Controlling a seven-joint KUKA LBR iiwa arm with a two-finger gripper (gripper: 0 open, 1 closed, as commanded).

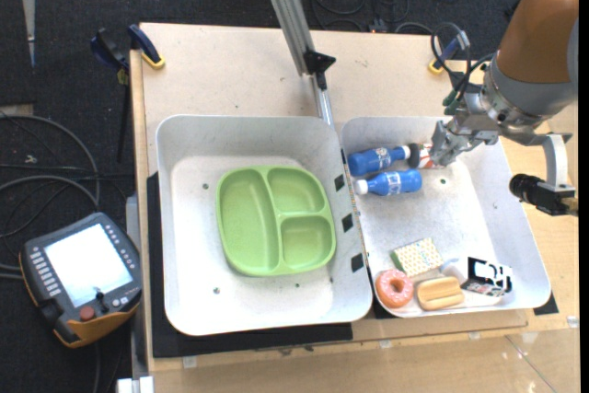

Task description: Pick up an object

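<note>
The end effector (440,152), grip state unclear, hovers at the upper blue bottle's (375,159) cap, where it may roll away.

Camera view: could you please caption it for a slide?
Tool poised beside two blue bottles in the right bin; green tray in the left.

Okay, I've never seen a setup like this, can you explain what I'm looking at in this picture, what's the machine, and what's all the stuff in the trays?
This is one camera looking down at a slant on a bench. The grey and orange shape at the right is a robot arm; its gripper is low in the right bin, by the ends of two blue bottles. I can't tell whether it grips anything. Near that bin's front edge lie a doughnut, a bun, a cracker and a black-and-white item. The left bin holds a green divided plate. The handheld controller sits off the bench at left.
</note>
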